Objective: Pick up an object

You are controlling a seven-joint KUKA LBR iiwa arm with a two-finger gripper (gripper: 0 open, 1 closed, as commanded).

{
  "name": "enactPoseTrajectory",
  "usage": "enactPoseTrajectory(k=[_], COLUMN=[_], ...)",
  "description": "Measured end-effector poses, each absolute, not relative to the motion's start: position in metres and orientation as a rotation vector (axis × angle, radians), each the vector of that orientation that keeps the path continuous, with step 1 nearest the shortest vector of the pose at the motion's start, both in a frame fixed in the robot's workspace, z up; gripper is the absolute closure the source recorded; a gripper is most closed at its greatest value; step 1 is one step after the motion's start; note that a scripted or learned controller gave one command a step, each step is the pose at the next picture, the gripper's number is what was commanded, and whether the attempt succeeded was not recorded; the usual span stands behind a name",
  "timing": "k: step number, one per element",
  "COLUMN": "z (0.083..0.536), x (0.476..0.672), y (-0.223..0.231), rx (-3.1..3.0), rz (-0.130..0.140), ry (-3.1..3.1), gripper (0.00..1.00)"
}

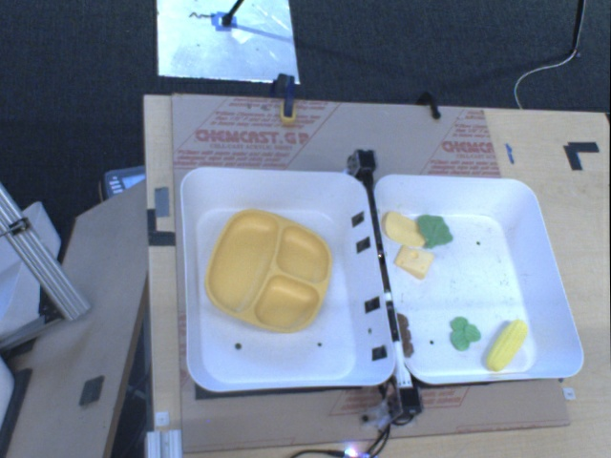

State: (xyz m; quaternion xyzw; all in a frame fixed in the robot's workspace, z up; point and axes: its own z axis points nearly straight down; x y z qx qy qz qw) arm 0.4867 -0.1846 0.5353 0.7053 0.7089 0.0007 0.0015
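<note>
1. The bench (535, 132) is pale wood with a printed brown cardboard sheet laid over it; it carries two shallow white bins side by side, matte plastic with rounded corners.
2. The left bin (210, 361) holds a yellow divided plate (268, 269), smooth moulded plastic with three compartments and soft rounded edges, lying flat near the bin's middle.
3. The right bin (544, 256) holds the small pieces, which look like toy food: a pale yellow rounded piece (401, 227) touching a green leafy piece (435, 230) near the upper left corner, and a yellow cheese-like wedge (414, 261) just below them.
4. Toward the right bin's lower edge lie a ribbed yellow corn cob (506, 344), set aslant, and a small green lobed piece (465, 333) just beside it.
5. Judging from this layout, the task stands at its very start: every candidate object rests in a bin, none lifted. The state of the pincer cannot be told from this view.
6. The next move likely calls for choosing one target and descending squarely over it. The corn cob seems the easier pick, being long, firm and fairly free of neighbours; closing across its narrow width would suit. The touching pair in the corner risks a double or glancing grasp, and the plate looks too wide and flat.
</note>
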Motion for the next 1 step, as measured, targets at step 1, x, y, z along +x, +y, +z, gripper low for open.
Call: enactPoseTrajectory(k=[1], z=[0.5353], x=[0.4864], y=[-0.2075], rx=[2.218], rz=[0.002], ry=[2.218], gripper=[1.0])
